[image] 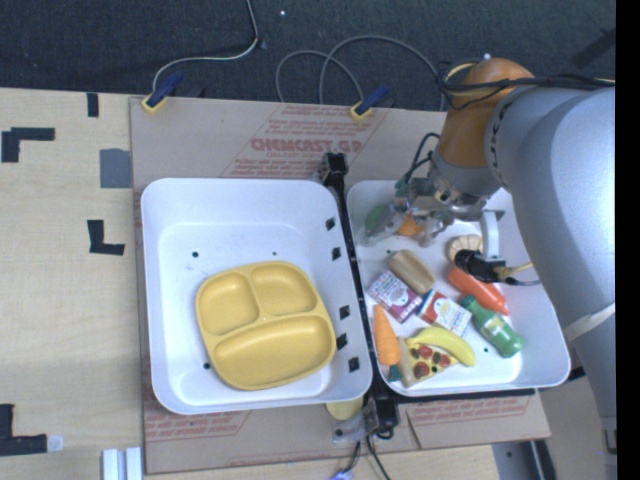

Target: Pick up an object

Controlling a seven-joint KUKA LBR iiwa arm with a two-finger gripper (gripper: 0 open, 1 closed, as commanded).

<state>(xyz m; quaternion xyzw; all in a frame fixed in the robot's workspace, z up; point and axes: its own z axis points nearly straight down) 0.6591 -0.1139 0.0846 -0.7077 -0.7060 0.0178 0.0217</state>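
Reaching in from the right, big grey arm w/ orange band (478,118) hangs over the right shallow white bin (545,363). Both bins sit side by side on a cardboard-covered worktop (200,138). Left shallow white bin (170,208) carries a yellow three-compartment plastic tray (265,323). Right bin is packed w/ toy food: yellow banana (445,345), orange carrot (386,335), green bottle (495,330), red-orange pepper-like piece (478,288), tan block (411,270), small printed packets (390,291). Pincer (425,208) is low at the bin's far-left part, right by a small orange item (408,227) and a pale green piece (377,220); can't tell if it's spread or pinching anything.
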